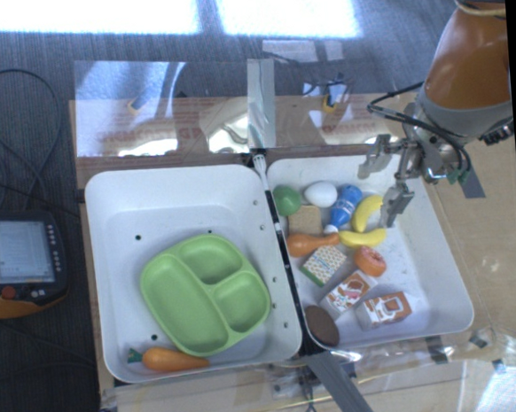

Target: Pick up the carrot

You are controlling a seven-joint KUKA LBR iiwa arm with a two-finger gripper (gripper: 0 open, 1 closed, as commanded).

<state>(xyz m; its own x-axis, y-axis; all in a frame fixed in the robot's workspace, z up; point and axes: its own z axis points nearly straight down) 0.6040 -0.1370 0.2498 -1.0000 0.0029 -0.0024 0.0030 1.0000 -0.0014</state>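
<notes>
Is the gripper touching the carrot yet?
Apart. The camera view shows the gripper over the right bin, while the carrot lies in the left bin.

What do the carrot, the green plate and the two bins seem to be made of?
The carrot looks like smooth moulded plastic, a toy: even orange, soft sheen, small green top. The green plate seems matte plastic, one flat colour with rounded moulded compartments. The left bin and right bin look like thin white plastic with rounded corners, though coated metal cannot be excluded.

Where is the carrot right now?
The carrot lies in the left bin, at its near edge, just below the green plate, far from the gripper over the right bin.
</notes>
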